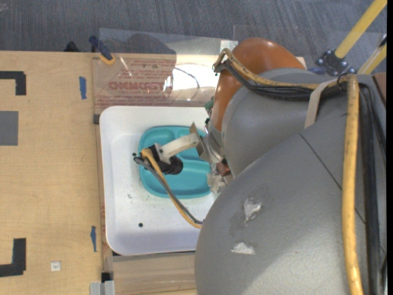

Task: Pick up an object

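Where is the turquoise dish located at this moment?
In the camera view, the turquoise dish lies in the white bin, toward the bin's right side in the view, its right edge under the grey arm.

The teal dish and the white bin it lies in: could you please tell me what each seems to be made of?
Teal dish: likely moulded plastic with a smooth satin finish, judging by its even colour, rounded corners and raised rim. White bin: probably plastic too, smooth with a faint sheen and rounded corners, though painted metal cannot be excluded.
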Available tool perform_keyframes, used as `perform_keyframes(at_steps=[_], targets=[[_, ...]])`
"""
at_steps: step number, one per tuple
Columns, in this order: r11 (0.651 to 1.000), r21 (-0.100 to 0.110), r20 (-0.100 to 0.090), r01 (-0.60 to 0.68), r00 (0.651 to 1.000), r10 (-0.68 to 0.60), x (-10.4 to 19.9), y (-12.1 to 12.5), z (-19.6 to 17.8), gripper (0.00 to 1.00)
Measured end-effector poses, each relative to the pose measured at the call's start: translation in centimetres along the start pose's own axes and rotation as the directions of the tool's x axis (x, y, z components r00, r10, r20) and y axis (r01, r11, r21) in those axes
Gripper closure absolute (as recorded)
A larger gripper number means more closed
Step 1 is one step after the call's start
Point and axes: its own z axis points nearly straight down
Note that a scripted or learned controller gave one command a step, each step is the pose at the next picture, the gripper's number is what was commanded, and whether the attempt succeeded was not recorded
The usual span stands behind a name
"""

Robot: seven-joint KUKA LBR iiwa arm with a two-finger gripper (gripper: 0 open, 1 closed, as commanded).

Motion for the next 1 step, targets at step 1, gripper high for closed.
perform_keyframes(at_steps=[1], targets=[[1.0, 0.0, 0.001, -0.001, 1.0, 0.001, 0.05, 0.03, -0.91, 1.0]])
